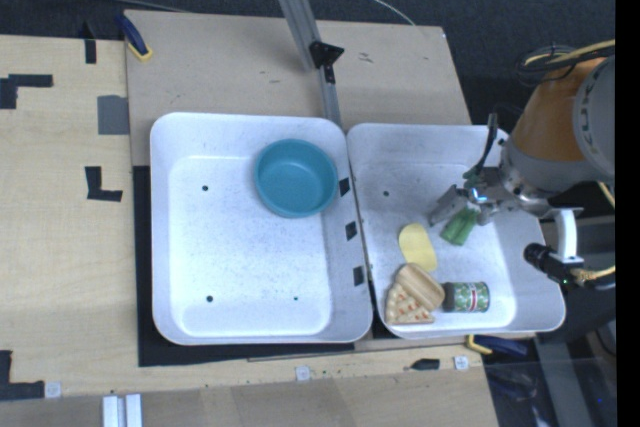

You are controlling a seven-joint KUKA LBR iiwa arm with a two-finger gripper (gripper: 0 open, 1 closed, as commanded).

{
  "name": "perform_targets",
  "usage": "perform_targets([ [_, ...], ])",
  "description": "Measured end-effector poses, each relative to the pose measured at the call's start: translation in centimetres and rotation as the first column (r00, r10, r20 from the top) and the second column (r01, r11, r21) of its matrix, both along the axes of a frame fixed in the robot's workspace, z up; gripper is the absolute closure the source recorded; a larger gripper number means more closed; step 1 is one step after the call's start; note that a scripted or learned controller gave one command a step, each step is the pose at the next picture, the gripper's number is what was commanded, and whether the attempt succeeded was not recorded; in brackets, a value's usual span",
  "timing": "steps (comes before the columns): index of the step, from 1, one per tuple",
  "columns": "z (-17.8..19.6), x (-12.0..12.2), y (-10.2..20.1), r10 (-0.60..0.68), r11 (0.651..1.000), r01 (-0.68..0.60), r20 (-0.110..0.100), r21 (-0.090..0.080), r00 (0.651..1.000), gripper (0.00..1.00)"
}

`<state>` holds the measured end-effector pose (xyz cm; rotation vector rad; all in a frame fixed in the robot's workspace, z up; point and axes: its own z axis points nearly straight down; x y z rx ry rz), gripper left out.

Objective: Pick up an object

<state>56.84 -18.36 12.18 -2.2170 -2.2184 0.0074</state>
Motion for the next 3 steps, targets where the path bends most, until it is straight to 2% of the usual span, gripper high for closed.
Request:
perform_targets([
  [1,-3.2,0.1,0.0,0.000,1.000,0.000,0.010,-0.003,1.000,0.00],
  [2,-2.1,0.2,-0.1,0.001,1.000,-0.001,0.012,-0.006,1.000,1.00],
  [3,4.0,-0.3,0.2,0.001,1.000,-0.001,0.010,-0.001,1.000,1.00],
])
